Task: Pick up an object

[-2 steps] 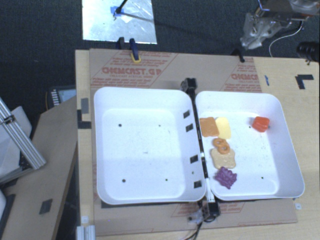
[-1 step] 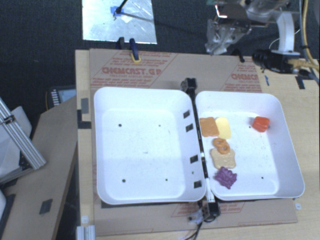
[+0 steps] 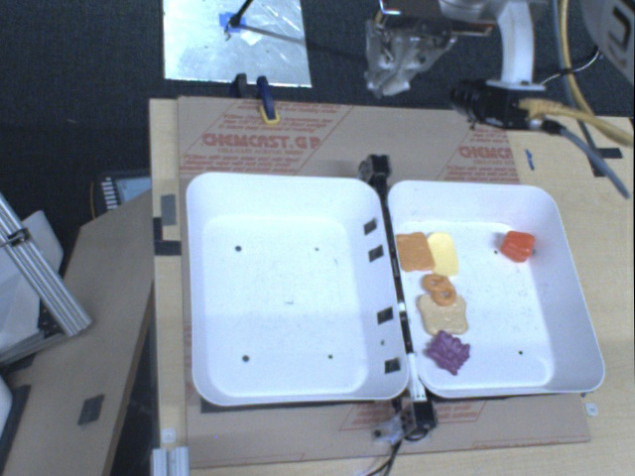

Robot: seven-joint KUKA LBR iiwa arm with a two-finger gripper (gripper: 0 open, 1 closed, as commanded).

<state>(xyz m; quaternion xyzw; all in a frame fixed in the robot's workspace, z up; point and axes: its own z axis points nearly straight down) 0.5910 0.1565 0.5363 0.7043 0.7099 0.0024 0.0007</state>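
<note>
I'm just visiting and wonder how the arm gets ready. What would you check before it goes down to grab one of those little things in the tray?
1. Things to pick lie in the right white bin: ok.
2. Tool raised above and behind the bins, touching nothing: ok.
3. Tool carrying nothing: cannot tell.
4. Small red block lies alone, apart from the others, an easy first target: ok.
5. Orange square piece and yellow piece lie side by side, touching; crowded for a grasp: not ok.
6. Purple knobbly toy and tan flat piece lie close to the divider between the bins: not ok.
</note>
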